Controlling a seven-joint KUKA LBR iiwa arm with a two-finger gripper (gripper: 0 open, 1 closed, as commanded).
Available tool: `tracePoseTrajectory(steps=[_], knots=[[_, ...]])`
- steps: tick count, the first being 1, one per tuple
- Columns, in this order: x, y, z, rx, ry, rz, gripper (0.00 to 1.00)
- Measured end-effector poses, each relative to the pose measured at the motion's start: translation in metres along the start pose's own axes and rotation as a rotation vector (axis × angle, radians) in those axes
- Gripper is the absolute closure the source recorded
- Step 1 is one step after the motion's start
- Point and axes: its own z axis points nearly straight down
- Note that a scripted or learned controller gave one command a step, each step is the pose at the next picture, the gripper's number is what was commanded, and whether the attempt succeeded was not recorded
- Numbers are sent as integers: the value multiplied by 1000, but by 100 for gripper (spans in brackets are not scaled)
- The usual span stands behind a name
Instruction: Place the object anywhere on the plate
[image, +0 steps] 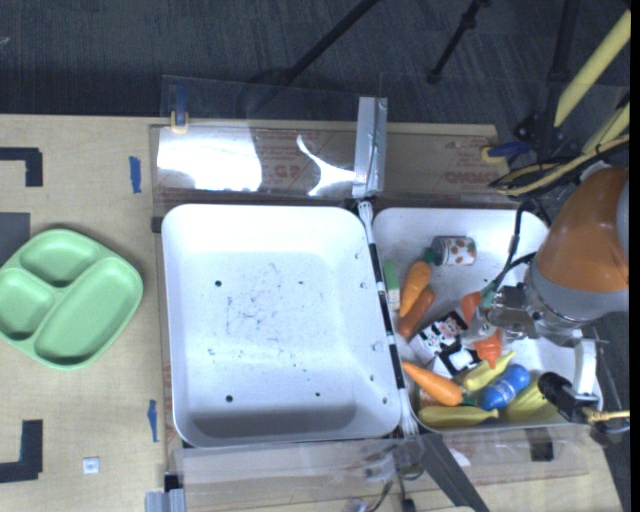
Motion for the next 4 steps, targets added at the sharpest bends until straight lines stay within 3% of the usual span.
tracePoseTrajectory(steps=[1,2,3,4], knots=[[65,-28,-41,-3,-1,-236,100],[49,-26,-42,-2,-2,-370,100],[73,-29,-48,-5,-2,-191,100],[78,-31,-41,-3,-2,-51,100]])
